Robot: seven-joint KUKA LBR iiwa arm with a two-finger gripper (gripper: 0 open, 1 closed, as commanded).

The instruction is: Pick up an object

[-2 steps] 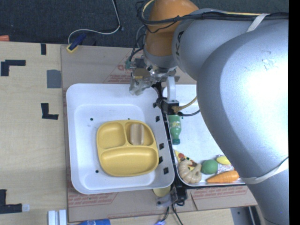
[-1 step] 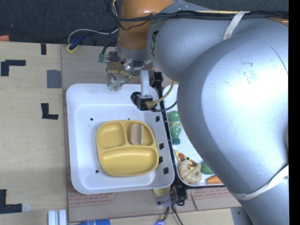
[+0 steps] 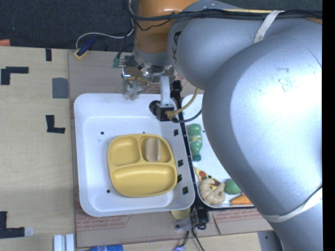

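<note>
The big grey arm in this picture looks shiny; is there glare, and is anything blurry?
In the camera view, soft bright glare streaks the grey arm and the orange band; the yellow divided plate is evenly lit with a faint shadow on the left bin; the gripper looks slightly soft.

The grey arm is stretched in from the right, its orange band seen at the top. The gripper is held low, pointing downward.
</note>
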